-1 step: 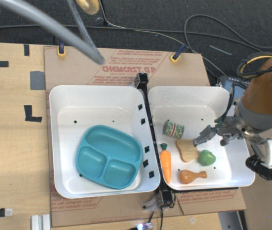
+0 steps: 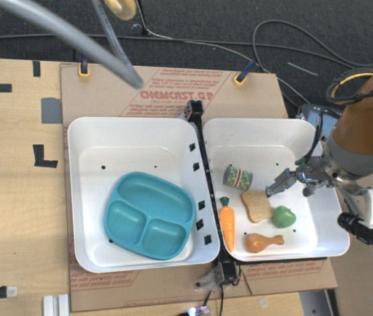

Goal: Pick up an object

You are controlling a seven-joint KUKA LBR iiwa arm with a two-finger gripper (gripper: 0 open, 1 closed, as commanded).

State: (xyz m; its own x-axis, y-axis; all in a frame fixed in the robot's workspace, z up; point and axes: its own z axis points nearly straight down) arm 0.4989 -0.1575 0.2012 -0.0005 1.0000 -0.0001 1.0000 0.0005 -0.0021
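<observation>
The right bin [image 2: 265,133] holds several toy foods. A small green can [image 2: 237,176] lies on its side near the divider. Below it are a slice of bread [image 2: 257,206], a green apple [image 2: 283,216], an orange carrot [image 2: 227,222] and a tan drumstick [image 2: 263,242]. My gripper [image 2: 296,184] hangs over the bin's right part, just above and right of the apple. Its fingers are open with nothing between them. The orange-banded wrist [image 2: 357,133] rises behind it.
The left bin [image 2: 81,176] holds a blue divided plate [image 2: 149,216]. A black divider [image 2: 202,176] runs between the bins. A grey pole [image 2: 61,25] crosses the top left. Cables lie on the dark floor behind the bench.
</observation>
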